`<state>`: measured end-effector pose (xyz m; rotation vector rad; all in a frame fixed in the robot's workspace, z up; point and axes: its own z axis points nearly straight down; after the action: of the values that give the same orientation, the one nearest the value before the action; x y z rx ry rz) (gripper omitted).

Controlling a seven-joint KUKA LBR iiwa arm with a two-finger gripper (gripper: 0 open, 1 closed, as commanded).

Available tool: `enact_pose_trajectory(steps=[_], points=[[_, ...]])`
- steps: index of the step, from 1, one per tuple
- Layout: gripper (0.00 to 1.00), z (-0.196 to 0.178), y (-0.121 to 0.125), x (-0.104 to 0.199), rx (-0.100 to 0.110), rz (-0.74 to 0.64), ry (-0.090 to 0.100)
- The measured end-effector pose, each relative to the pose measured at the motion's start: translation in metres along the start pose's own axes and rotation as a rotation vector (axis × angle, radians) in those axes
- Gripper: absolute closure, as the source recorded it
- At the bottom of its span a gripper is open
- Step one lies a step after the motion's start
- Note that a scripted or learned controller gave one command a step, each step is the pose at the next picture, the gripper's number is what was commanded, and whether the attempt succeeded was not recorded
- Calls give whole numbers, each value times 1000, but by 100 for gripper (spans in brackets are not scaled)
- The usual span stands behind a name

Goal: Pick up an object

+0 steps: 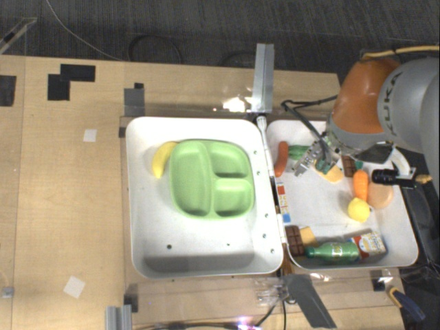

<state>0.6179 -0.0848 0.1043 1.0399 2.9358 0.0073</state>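
Your claw [311, 161] hangs low in the right bin [410, 253], near its far-left corner beside a smooth orange sausage [281, 157]; you cannot tell its grip. A glossy green bottle [333, 252] lies along the near edge, a round lemon [358, 210] mid-bin.

Grey arm [402, 108] reaching leftward, jaws [311, 160] lowered, seemingly parted
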Motion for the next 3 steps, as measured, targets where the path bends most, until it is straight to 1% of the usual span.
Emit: enact_pose_trajectory(steps=[1, 2, 3], points=[[0, 1, 0, 0, 0, -1, 1], [0, 15, -18, 1, 6, -71, 14], [0, 16, -42, -37, 6, -161, 14]])
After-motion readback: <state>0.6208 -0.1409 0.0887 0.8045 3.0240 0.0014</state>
